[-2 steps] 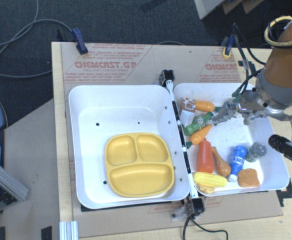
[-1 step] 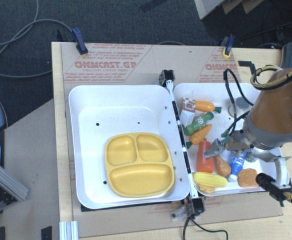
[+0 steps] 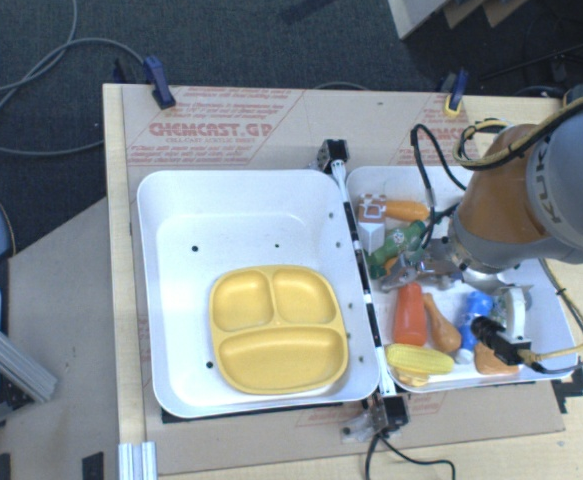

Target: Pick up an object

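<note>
The right bin [image 3: 561, 313] holds several toy foods: an orange carrot [image 3: 407, 209] at the back, a green piece [image 3: 395, 244], a red piece [image 3: 409, 314], a yellow corn cob [image 3: 420, 360] at the front, an orange-brown piece [image 3: 442, 329] and a blue piece [image 3: 478, 303]. My gripper [image 3: 417, 265] is low inside this bin, just behind the red piece and beside the green one. The arm's orange band [image 3: 496, 203] and grey wrist cover the bin's right middle. Nothing is visibly held.
The left bin [image 3: 171, 218] contains a yellow divided plate [image 3: 277, 328] toward its front. A small white and brown item [image 3: 373, 208] lies at the right bin's back left corner. A black divider clip [image 3: 332, 152] sits between the bins. Cables loop over the arm.
</note>
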Action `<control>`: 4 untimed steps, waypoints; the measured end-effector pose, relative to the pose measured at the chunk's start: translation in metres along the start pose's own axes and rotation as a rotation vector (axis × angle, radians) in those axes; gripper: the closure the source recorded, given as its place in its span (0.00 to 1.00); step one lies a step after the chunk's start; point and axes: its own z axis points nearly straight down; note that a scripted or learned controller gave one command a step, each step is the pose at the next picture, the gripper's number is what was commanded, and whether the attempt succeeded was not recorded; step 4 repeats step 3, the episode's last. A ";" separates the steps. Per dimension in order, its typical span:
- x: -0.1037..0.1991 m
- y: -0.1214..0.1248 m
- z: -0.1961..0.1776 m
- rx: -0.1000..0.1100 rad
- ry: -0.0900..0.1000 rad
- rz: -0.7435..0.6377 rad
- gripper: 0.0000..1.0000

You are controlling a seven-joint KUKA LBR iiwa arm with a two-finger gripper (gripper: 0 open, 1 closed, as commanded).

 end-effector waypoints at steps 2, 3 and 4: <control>0.001 -0.061 -0.016 -0.004 -0.001 0.004 1.00; 0.076 -0.059 -0.168 -0.016 0.003 -0.009 1.00; 0.076 -0.059 -0.168 -0.016 0.003 -0.009 1.00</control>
